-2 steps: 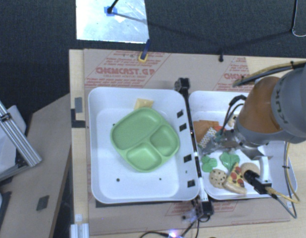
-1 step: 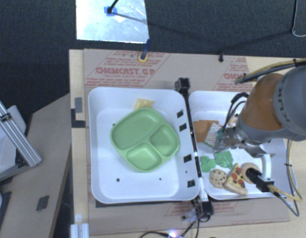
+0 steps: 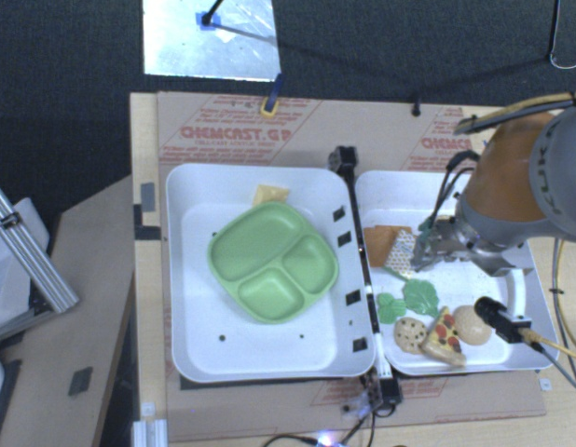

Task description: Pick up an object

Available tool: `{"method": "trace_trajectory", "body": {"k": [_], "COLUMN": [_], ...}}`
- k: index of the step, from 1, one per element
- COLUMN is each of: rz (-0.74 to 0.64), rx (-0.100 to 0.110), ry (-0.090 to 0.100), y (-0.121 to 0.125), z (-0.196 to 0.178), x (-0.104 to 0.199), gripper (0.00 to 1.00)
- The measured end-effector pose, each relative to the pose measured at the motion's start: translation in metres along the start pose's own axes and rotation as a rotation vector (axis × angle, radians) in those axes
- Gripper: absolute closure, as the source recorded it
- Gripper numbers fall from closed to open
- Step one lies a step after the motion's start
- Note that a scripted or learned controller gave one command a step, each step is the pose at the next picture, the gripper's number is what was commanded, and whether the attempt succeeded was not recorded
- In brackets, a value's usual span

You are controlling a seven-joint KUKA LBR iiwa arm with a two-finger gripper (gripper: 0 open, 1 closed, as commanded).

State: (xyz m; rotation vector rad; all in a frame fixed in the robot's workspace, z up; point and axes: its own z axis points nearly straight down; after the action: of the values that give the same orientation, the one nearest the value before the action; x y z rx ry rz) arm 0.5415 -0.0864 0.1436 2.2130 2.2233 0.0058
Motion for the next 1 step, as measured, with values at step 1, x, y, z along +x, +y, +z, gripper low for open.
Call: {"method": "trace_trajectory", "body": {"k": [1], "rz": [0.000], "rx": [-0.001], "ry": [0.000], "y": [-0.0049], "z": [-0.0522], "x": [0.0074], "gripper": [1.00]}}
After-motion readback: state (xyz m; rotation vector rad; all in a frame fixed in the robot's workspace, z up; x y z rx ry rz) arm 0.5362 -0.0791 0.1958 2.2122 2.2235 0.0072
